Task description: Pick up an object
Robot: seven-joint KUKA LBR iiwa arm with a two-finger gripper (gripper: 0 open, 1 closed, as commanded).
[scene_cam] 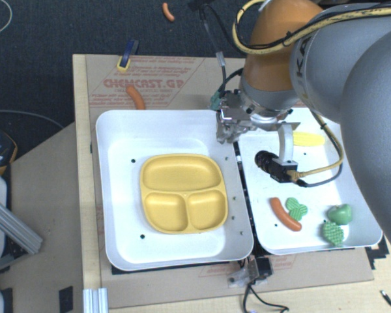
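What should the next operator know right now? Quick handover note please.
Gripper: low over the seam between the two bins, at their far end; finger state not readable, nothing seen held.
Left bin: yellow divided tray, untouched.
Right bin: orange sausage, small green piece, green pepper, green textured piece, yellow piece partly behind the arm.
Outside the bins: another sausage on the cardboard.
Done: nothing picked yet.
Left: choose an object, grasp, lift.
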